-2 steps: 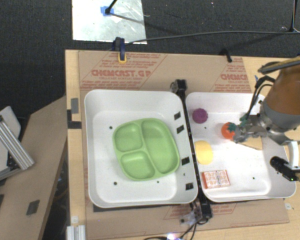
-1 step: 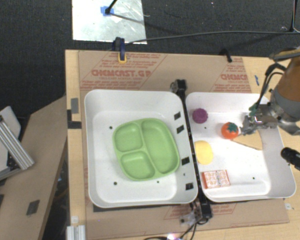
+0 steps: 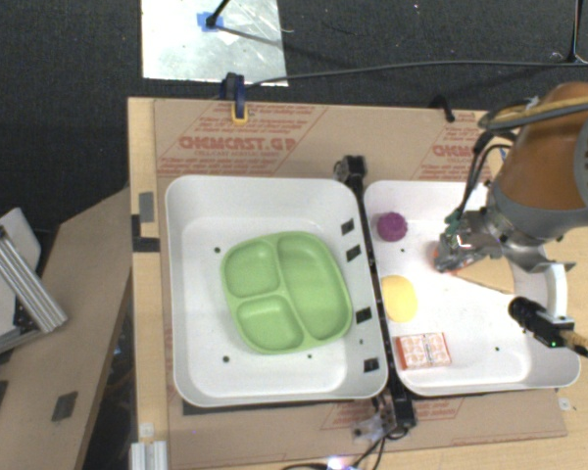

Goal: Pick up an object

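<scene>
The brown board [image 3: 274, 135] under the bins bears red print reading "CHEMCAST GP", repeated at its right.

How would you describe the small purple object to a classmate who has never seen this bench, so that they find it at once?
Start at the right bin, the one the arm reaches into. Look near its far left corner, just past the divider between the bins: the purple object sits there. It is small and roundish, unlike the larger yellow object nearer the camera and the flat red-and-white packet at the front.

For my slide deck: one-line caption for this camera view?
Gripper low in the right bin near purple ball, yellow object and red-patterned box; green tray left.
</scene>
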Motion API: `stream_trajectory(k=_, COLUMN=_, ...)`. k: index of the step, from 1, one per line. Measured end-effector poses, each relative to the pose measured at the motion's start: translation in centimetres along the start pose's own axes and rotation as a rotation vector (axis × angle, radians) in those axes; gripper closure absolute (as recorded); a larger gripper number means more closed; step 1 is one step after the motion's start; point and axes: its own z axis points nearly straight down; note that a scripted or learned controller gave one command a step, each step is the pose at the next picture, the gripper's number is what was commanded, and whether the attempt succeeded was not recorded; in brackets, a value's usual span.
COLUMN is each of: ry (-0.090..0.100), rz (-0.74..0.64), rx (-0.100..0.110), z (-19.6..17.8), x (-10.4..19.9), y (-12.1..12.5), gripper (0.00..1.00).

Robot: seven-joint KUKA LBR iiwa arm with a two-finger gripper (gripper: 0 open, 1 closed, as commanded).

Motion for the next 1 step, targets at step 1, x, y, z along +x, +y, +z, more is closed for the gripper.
stream_trajectory(k=1, ry=-0.001, rz=0.001, rx=-0.002, z=-1.3, x=5.16, y=-0.64, gripper=1.0)
